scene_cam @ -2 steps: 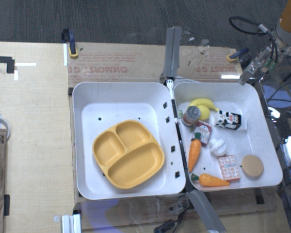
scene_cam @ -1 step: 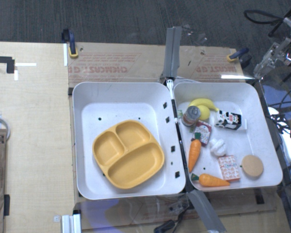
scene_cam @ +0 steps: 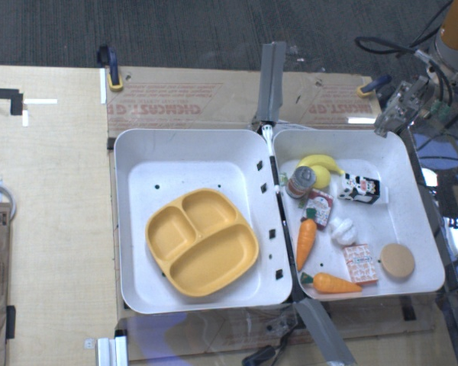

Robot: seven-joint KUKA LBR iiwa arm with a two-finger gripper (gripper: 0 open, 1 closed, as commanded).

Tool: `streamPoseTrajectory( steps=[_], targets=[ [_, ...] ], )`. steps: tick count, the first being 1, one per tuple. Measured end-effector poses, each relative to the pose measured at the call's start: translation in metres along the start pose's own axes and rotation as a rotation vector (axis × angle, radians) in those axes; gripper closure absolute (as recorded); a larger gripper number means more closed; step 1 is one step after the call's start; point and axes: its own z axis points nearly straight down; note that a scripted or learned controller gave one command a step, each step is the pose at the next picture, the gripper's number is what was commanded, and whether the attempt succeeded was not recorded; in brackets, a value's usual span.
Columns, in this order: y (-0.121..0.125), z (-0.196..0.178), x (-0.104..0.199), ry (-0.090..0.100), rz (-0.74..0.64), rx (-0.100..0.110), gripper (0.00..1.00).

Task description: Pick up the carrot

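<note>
The pincer (scene_cam: 403, 107) hangs above the right bin's (scene_cam: 412, 204) far right corner; its state cannot be determined. Two carrots lie in this bin: one carrot (scene_cam: 306, 242) upright by the left wall, the second carrot (scene_cam: 334, 284) along the near edge, touching a small carton (scene_cam: 361, 264). Risk: crowding neighbours may deflect the grasp, or the wall may block descent

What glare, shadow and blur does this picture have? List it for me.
Camera view: even, soft lighting; faint shadow under the yellow plate in the left bin; mild sheen on the white floor of the right bin; the claw at upper right looks slightly soft; both carrots are sharp.
</note>
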Motion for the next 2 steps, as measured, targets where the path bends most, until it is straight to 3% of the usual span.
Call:
streamPoseTrajectory(
  steps=[1, 2],
  targets=[
    [-0.041, 0.022, -0.014, 0.000, -0.001, 0.001, 1.00],
    [-0.046, 0.037, -0.022, -0.001, -0.148, 0.000, 1.00]
  ],
)
